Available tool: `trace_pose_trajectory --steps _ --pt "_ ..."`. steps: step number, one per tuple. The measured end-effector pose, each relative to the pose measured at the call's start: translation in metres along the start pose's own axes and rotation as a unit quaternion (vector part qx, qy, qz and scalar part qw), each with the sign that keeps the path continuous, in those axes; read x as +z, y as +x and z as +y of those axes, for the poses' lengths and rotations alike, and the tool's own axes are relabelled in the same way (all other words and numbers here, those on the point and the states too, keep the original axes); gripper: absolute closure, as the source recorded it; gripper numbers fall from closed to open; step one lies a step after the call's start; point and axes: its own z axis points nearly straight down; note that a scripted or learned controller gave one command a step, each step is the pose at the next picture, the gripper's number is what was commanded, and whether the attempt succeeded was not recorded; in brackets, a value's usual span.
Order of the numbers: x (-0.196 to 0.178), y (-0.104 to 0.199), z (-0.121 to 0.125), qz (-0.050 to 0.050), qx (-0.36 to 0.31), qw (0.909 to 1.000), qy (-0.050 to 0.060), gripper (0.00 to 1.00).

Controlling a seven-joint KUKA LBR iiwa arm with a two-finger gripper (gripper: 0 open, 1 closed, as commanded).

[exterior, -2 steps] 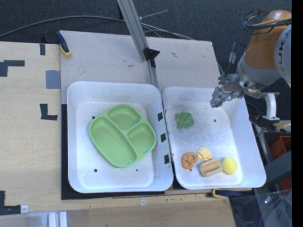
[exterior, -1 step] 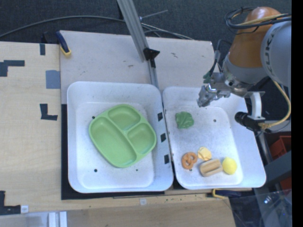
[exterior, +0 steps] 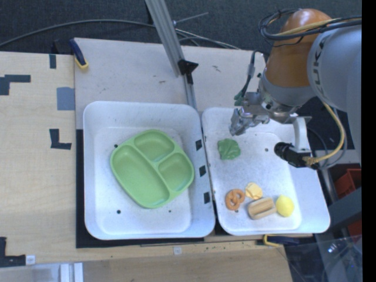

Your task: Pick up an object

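The arm is reached in from the right w/ the gripper (exterior: 239, 124) hung over the right bin (exterior: 305, 216), near its back-left corner; finger state can't be told. Just below it, a small green lumpy object (exterior: 228, 149) is seen lying on the bin floor, apart from the gripper.

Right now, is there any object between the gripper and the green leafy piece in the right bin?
Nothing visible. The gripper hangs just up-right of the green leafy piece, with bare bin floor between them. The pretzel and the other foods lie farther toward the front.
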Motion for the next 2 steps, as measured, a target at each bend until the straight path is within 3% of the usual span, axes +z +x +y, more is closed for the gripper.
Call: trace_pose_trajectory --steps 2 --pt "0.020 0.111 -0.024 0.000 0.000 1.0000 0.001 1.00"
